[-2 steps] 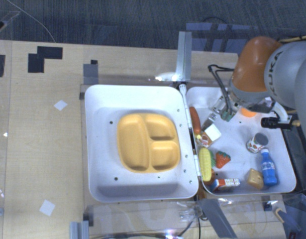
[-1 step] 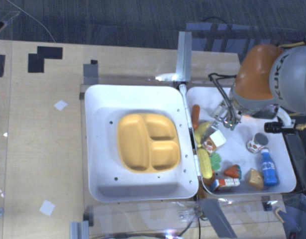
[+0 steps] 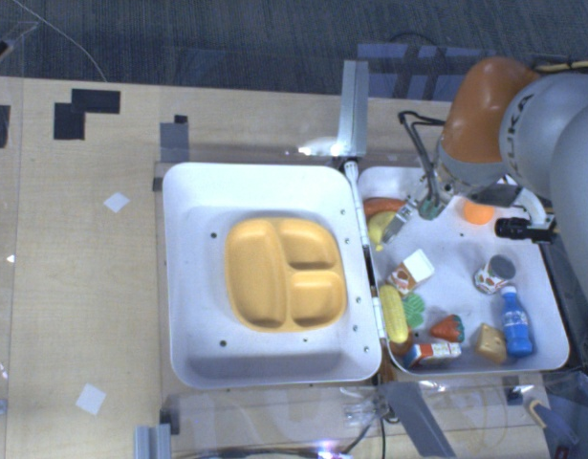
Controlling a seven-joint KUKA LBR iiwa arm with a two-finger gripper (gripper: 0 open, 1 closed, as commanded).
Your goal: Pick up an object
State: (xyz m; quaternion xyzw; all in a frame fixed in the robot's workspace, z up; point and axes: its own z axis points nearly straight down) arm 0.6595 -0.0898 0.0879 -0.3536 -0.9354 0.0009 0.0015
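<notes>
We read no brand or label on any item; the small packages carry print too fine to make out, and partial lettering on the arm's [image 3: 552, 132] grey casing is not legible.

Nearest the camera, along the front wall of the right bin [image 3: 561, 347], we note a red-and-white packet [image 3: 435, 354], a strawberry-like red piece [image 3: 447, 329], a tan lump [image 3: 490, 344] and a blue bottle [image 3: 514, 322] with a white cap. Just behind these lie a corn cob [image 3: 393, 314] against the bin's left wall, a green leafy piece [image 3: 413, 307] touching it, a white block [image 3: 417, 266], a small printed can [image 3: 401, 278] and a round patterned item [image 3: 486, 278] beside a grey disc [image 3: 502, 267].

The left bin [image 3: 193, 352] holds a yellow compartment tray [image 3: 284, 271], lying flat at its centre.

Farther back in the right bin, the gripper [image 3: 405, 218] hangs low over a yellow banana-like piece [image 3: 380, 227] and an orange-red piece [image 3: 381, 207]. We cannot tell how its jaws stand, nor whether they touch anything. An orange ball [image 3: 478, 213] sits near the rear wall.

The bench [image 3: 74, 285] is pale wood with black markings [image 3: 81, 113] at its far left; dark carpet [image 3: 227, 17] lies beyond.
</notes>
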